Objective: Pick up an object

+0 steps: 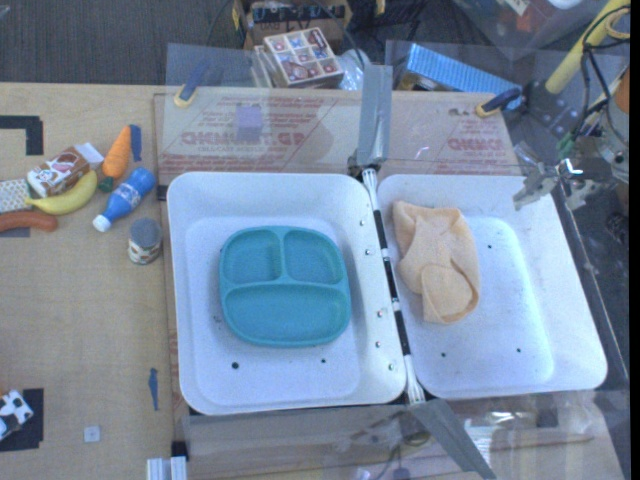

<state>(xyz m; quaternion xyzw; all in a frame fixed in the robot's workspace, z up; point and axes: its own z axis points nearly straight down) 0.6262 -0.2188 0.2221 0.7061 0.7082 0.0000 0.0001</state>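
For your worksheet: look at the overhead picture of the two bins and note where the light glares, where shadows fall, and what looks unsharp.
Camera view: even, bluish light; faint glare on the clear panels behind the bins; soft shadow under the teal plate and around the tan cloth; the hand at upper right is small and unsharp against clutter; bench toys at left stay fairly crisp.

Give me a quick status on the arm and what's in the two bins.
Gripper above right bin's far right corner, holding nothing. Tan cloth crumpled in right bin, teal divided plate flat in left bin. Nothing blocking either.

Two white bins (pixel 195 208) (side by side), one teal tray (pixel 285 286), one tan cloth (pixel 437 258).
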